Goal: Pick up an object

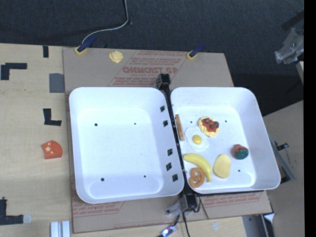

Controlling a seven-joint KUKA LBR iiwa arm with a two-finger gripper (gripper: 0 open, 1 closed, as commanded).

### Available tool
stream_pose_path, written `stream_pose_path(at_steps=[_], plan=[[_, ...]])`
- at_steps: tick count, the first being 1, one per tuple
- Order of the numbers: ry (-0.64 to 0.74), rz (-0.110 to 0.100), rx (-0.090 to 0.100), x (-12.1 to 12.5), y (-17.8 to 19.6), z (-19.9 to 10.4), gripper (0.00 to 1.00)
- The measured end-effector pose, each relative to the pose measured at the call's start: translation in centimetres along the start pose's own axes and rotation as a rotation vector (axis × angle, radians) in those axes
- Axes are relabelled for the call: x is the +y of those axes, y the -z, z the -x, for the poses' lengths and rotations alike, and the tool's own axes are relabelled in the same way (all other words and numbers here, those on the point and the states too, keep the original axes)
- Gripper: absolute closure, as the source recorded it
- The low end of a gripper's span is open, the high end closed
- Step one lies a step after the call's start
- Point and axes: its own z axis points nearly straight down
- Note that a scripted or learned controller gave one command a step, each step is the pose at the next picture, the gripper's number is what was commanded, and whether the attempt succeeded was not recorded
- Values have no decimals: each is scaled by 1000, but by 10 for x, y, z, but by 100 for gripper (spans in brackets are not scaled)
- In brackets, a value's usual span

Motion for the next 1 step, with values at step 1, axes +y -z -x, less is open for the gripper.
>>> stream_pose_path(at_steps=[1], plan=[[2, 0, 0, -2, 0, 1, 100]])
